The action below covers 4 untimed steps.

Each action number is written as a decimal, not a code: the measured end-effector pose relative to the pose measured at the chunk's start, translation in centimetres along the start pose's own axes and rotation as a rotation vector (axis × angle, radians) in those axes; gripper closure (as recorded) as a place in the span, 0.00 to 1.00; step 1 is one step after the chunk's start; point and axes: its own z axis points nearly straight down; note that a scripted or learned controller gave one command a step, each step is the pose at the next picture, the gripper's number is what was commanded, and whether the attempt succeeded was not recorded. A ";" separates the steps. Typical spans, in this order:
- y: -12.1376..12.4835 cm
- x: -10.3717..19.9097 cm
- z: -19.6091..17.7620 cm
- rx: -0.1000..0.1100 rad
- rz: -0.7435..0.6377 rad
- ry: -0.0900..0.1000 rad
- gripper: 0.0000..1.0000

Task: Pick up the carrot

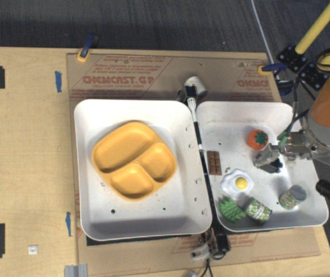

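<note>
The gripper (270,156) hangs low over the right bin (234,114), just below the carrot (258,138), which lies near the bin's far edge; whether its grip is open cannot be told. A fried egg (237,183) and a small can (292,197) sit nearer the bin's front edge. A yellow divided tray (134,159) fills the left bin (90,126).

Orange carrot (258,138) with green top, yellow plate (133,160), 2 white bins (90,172), brown chocolate bar (214,163)
</note>
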 end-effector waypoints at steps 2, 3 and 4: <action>-1.9 7.4 -0.8 -0.001 -0.074 0.000 1.00; -3.1 9.1 -2.9 -0.001 0.299 0.000 1.00; -3.6 8.9 0.2 0.004 0.613 0.001 1.00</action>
